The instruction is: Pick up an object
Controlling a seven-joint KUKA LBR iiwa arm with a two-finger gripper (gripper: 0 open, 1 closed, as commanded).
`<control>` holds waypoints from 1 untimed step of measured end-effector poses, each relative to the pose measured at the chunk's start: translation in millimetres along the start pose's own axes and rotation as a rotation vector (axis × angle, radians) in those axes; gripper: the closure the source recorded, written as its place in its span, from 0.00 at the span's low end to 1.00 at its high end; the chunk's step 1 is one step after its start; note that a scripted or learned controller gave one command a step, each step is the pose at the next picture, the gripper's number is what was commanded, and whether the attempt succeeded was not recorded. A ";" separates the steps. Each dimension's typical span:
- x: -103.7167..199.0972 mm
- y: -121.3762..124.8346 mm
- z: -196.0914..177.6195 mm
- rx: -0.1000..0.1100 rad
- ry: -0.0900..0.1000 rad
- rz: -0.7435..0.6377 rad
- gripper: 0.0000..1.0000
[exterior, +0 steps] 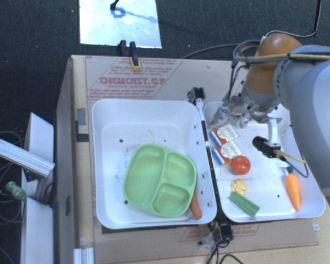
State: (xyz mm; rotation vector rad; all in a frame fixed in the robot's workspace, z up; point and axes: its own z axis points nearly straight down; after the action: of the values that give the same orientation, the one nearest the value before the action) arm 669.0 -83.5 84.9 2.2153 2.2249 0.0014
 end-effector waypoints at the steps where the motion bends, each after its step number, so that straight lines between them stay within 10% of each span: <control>1: -6.4 0.0 -0.3 0.000 0.000 0.003 0.00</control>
State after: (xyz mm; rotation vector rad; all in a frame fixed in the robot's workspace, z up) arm 669.1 -89.9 85.2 2.2180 2.2214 0.0016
